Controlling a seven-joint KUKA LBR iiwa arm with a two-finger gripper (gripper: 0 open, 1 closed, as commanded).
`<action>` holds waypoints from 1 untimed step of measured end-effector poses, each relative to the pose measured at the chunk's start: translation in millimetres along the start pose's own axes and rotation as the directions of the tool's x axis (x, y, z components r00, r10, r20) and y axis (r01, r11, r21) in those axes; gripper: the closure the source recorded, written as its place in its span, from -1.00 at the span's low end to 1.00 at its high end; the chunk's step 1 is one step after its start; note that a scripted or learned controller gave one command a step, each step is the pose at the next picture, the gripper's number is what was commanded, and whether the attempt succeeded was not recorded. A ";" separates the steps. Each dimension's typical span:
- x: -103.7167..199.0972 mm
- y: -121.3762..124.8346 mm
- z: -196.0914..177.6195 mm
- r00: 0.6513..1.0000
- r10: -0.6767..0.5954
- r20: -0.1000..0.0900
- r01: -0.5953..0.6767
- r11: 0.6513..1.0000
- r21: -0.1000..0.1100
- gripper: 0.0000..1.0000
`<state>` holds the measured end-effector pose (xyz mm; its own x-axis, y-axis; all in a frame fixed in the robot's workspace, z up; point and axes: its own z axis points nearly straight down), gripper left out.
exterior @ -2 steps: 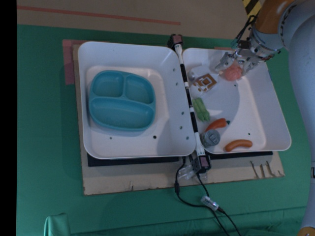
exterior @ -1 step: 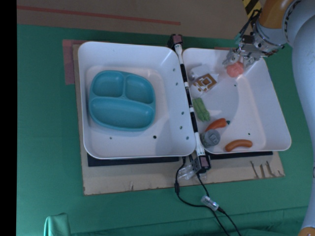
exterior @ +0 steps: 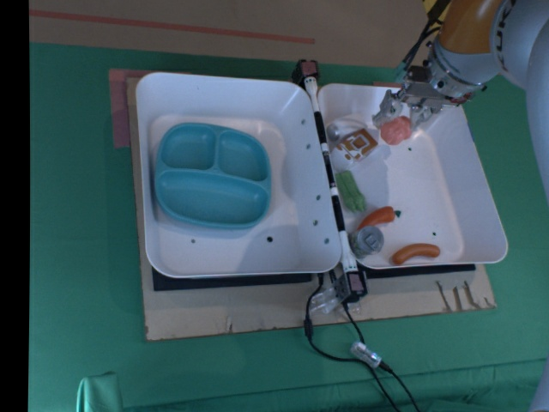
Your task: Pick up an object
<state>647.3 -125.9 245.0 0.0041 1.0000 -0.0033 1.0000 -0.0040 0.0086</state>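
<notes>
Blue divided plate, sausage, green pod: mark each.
Blue divided plate (exterior: 213, 202): camera view, ridge above its long compartment.
Sausage (exterior: 416, 252): camera view, mid-length.
Green pod (exterior: 350, 190): camera view, middle of its body.

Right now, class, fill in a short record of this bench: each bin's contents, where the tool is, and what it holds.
left bin: a blue divided plate
right bin: a waffle-patterned piece, green pod, orange carrot, grey round item, sausage
tool: over the right bin's far end
held item: a pink-red object sits between the fingers; lifted or resting, cannot tell
arm: enters from the view's upper right
</notes>
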 end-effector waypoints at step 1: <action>88.9 -51.1 -40.0 1.000 0.000 -0.003 0.000 1.000 0.002 1.00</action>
